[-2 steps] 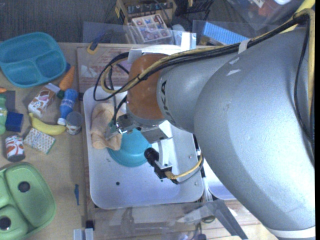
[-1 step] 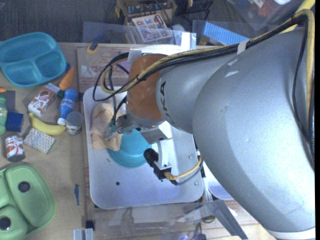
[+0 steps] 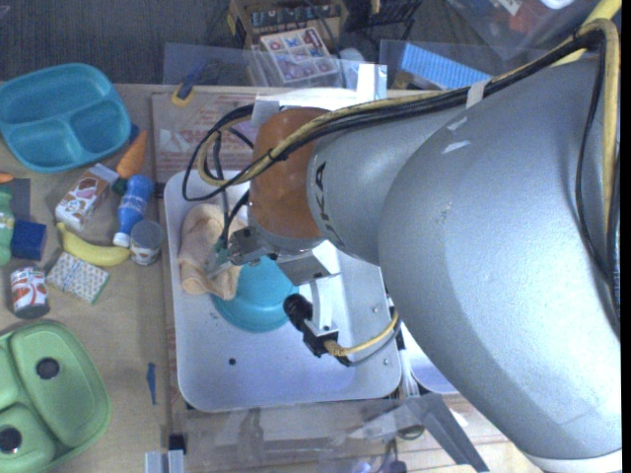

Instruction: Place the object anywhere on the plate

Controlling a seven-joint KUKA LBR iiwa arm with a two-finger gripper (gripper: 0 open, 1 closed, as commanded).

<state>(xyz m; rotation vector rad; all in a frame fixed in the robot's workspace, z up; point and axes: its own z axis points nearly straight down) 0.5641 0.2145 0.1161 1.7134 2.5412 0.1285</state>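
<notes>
A blue plate [image 3: 258, 302] lies in the left white bin [image 3: 286, 372], left of its middle. A beige, crumpled soft object [image 3: 201, 252] rests against the plate's left rim, reaching up toward the bin's far left corner. My gripper [image 3: 233, 250] hangs low over the spot where the beige object meets the plate's upper edge. The orange band [image 3: 286, 180] and the thick grey arm [image 3: 463, 235] hide much of the bin's far side. I cannot make out anything between the fingers.
Outside the bin to the left lie a blue divided tray [image 3: 64, 116], a banana [image 3: 94, 247], a blue-capped bottle [image 3: 131, 208], a small can [image 3: 146, 240] and a green tray [image 3: 44, 392]. A sliver of the right bin [image 3: 434, 374] shows under the arm.
</notes>
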